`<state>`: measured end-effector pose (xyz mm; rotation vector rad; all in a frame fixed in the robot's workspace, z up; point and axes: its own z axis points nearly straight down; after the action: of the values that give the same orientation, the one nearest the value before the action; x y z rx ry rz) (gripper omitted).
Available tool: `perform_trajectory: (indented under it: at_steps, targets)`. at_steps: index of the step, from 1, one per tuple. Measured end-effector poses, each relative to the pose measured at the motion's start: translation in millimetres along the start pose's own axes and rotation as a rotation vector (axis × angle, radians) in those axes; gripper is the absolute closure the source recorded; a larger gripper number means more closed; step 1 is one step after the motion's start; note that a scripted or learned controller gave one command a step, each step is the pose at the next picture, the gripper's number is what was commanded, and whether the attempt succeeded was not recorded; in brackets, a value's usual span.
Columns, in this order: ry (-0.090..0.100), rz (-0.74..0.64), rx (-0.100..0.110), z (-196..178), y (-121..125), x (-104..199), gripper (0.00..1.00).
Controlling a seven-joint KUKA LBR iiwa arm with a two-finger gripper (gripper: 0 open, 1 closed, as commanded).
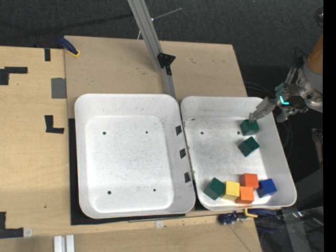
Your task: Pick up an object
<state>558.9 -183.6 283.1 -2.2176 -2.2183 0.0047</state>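
- We see the tool [261,111] reaching in over the far right corner of the right bin [210,106], its tip just above a dark green block [249,127].
- We cannot tell how far the tool is spread, and nothing shows in its hold.
- A second green block [249,146] lies just beside the first, toward the near edge; a cluster of blocks [239,188], green, yellow, orange and blue, sits in the bin's near right corner.
- The left bin [128,101] stands alongside on the worktop [210,62].
- We judge this the approach step: next, the tool must settle squarely over the nearest green block, close and lift.
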Motion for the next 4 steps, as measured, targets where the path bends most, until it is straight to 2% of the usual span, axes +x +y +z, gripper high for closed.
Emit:
perform_trajectory:
  at_steps: [1, 2, 3, 4]
  targets:
    - [-0.001, -0.002, -0.004, -3, 1, 0, 0.0]
    - [-0.001, 0.0, 0.002, 56, -7, -5, 0.0]
    - [0.0, -0.001, 0.002, 111, -16, 3, 0.0]
    - [-0.01, 0.0, -0.012, 167, -8, 4, 0.0]
